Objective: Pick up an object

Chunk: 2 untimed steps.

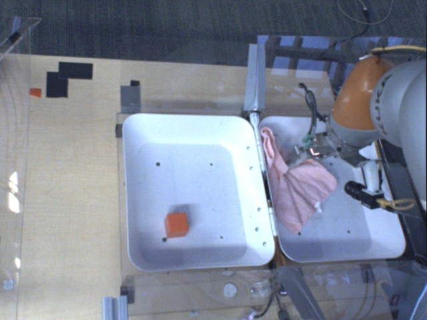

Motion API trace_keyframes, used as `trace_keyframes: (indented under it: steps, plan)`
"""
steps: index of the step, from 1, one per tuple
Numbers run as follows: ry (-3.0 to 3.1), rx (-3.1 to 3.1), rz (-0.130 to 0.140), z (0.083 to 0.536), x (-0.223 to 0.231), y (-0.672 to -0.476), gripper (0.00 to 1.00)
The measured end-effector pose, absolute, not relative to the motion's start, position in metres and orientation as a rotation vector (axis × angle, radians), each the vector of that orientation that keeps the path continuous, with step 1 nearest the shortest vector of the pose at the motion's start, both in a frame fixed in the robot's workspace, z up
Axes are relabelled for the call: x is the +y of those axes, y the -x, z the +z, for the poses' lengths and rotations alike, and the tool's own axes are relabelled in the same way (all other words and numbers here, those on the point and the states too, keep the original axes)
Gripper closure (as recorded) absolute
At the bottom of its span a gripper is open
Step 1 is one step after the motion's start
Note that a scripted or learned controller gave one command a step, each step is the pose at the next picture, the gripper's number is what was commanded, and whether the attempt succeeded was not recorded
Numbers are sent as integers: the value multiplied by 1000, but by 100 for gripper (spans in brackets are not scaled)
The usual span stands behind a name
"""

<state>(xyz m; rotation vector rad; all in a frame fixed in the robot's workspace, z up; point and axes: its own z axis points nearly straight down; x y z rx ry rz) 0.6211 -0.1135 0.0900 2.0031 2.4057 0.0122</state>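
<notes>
A pink cloth (pixel 298 187) lies crumpled in the right bin (pixel 360 235), with one strip of it running up along the bin's left wall to the far corner. My gripper (pixel 312 151) is low over the cloth's upper right edge, at or just above the fabric. The wrist hides the contact point. An orange cube (pixel 177 225) rests in the left bin (pixel 193 139), near its front left corner and far from the gripper.
A metal divider post (pixel 253 79) stands behind the gap between the bins. A black cable fitting (pixel 360 193) lies over the right bin's right side under the arm. Black markers (pixel 67 77) and a small orange tag (pixel 35 93) sit on the bench at far left.
</notes>
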Motion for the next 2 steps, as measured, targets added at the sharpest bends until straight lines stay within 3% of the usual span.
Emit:
trace_keyframes:
  steps: [1, 2]
  plan:
    - [-1973, 2432, 9, 116, -157, -669, 0]
    - [-1869, 2512, 8, 89, -167, -607, 0]
